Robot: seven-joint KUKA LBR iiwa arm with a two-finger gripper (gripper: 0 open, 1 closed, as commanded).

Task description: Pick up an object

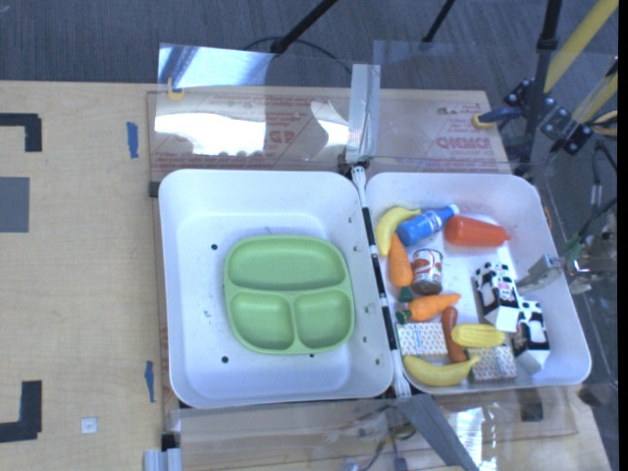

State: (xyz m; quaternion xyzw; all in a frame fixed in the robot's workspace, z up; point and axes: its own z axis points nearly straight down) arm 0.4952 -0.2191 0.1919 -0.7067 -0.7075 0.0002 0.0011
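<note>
The bench (78, 263) carries two shallow white bins placed edge to edge, so that an object lifted from one can travel directly into the other. The left bin (186, 214) holds a green divided tray (289, 292), lying flat near the centre with its compartments facing up. The right bin (564, 346) holds the candidate objects in a loose pile: a blue bottle (427, 225) beside a red-orange piece (477, 231), a small can (427, 268), a carrot (432, 306), a banana (439, 370) against the near wall, and a black-and-white carton (502, 292). The hand (549, 271) sits at the right bin's outer rim; whether it is open or closed cannot be determined. No object appears lifted yet.
</note>
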